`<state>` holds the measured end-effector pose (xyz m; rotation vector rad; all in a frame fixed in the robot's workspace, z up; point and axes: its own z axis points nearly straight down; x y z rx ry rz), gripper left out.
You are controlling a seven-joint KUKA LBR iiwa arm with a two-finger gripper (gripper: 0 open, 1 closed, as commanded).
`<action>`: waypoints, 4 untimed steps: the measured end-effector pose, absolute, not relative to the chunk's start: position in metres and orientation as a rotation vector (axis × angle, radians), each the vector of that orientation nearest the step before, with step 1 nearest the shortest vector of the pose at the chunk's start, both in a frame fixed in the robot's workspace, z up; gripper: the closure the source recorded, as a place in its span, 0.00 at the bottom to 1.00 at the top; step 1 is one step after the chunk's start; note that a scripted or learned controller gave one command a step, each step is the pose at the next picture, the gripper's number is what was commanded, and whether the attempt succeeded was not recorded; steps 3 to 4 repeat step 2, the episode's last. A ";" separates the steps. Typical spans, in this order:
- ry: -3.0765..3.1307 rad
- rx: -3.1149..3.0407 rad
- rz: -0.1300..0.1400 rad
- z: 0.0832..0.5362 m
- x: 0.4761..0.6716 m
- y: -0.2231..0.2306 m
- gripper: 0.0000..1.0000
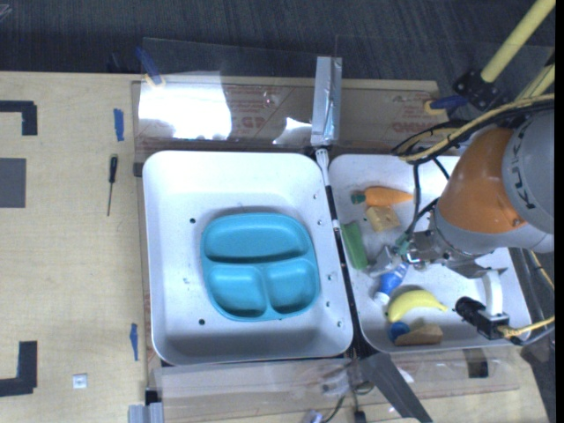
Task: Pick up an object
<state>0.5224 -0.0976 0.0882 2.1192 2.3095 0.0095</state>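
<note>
Claw (407, 250) low over the right bin, above the clutter; finger state cannot be told.

Claw detail is small and partly masked by the wrist, so whether it is apart, together or clamped on anything cannot be told. Directly around it lie a green object (354, 243) to its left, a blue-and-white item (389, 282) just below, and a yellow banana (416, 304) below that, with a brown piece (421, 333) near the bin's front wall. An orange carrot (388, 196) lies further up the same right bin (515, 324). Judged step: approach or descent onto a candidate, most likely the blue-and-white item. Next move calls for a centred closing on one object, clear of its neighbours. Outward, the left bin (167, 236) holds a blue divided tray (259, 263).
</note>
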 end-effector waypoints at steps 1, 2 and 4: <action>2.305 2.118 0.014 0.099 0.524 -0.098 1.00; 2.267 2.168 0.012 0.246 0.533 -0.022 1.00; 2.267 2.168 0.012 0.246 0.533 -0.022 1.00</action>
